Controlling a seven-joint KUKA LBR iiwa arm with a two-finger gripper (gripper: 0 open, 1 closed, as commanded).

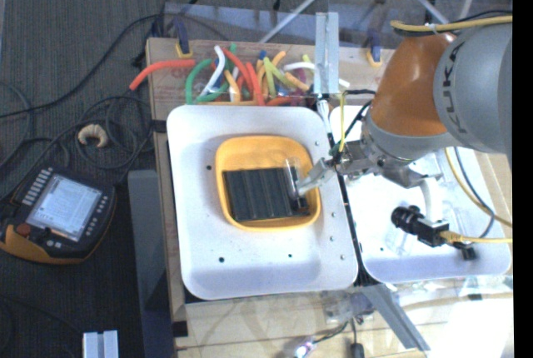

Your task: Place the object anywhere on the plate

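On the rounded yellow plate (265, 156) lies a ribbed dark rectangular slab (260, 194).

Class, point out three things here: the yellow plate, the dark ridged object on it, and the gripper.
Yellow plate (250, 150): camera view, bare far rim.
Dark ridged object (256, 194): camera view, centre of its top.
Gripper (296, 181): camera view, between fingertips.

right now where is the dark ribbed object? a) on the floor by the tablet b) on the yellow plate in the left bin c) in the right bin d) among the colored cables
b: the dark ribbed object lies flat on the yellow plate, which sits in the left bin, with the gripper at its right edge.
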